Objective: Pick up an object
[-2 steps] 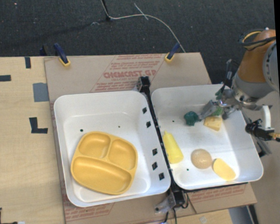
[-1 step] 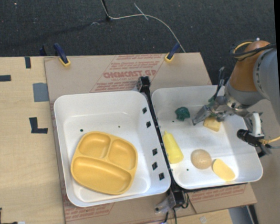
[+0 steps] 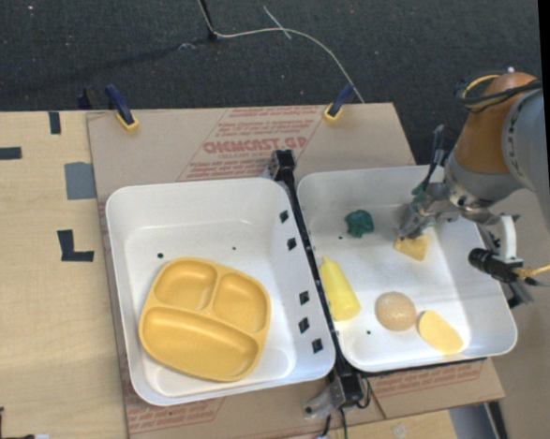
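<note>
1. Over the right bin (image 3: pixel 472 346) sits my hand (image 3: pixel 414 221), down low near its far-right part, just above a small yellow wedge (image 3: pixel 412 247).
2. Hand state: can't tell. Fingers are too dark & small to read, and I can't say whether the wedge is touched or gripped.
3. Wedge lies on the bin floor, right of a dark green lump (image 3: pixel 359 222), the two near but apart.
4. Same bin, nearer the front: a yellow bottle-shaped piece (image 3: pixel 337 290) along the left wall, a tan round thing (image 3: pixel 395 311) mid-floor, a yellow oval piece (image 3: pixel 440 332) just beside it toward the front-right corner.
5. Left bin (image 3: pixel 124 215) holds a yellow divided plate (image 3: pixel 204 317) w/ three compartments, toward its front-left.
6. Both bins rest on a cardboard sheet (image 3: pixel 241 141), clipped at the far edge by two blue-yellow clamps (image 3: pixel 122 109), on the wooden surface (image 3: pixel 35 277).
</note>
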`<action>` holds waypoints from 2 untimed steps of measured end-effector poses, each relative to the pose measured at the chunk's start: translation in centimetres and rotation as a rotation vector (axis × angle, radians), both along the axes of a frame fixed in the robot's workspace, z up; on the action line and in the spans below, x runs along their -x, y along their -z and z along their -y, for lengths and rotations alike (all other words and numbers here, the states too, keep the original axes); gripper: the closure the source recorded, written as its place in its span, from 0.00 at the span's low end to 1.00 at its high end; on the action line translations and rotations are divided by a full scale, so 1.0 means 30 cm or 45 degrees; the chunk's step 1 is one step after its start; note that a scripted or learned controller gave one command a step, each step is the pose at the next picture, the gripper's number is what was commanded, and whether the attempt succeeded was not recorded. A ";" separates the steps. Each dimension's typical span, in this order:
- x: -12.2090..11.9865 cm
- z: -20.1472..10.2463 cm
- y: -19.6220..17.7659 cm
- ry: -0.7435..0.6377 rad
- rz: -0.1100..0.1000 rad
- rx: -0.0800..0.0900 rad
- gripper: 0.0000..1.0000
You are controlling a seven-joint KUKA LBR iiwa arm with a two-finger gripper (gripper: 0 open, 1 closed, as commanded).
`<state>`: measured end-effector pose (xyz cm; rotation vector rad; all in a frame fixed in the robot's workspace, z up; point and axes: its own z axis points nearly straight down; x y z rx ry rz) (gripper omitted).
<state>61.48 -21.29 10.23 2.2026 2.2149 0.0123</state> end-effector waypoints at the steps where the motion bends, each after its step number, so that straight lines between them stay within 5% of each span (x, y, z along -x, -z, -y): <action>1: 0.001 0.012 -0.144 0.005 -0.020 -0.008 1.00; 2: 0.010 0.014 -0.289 0.006 -0.019 -0.007 1.00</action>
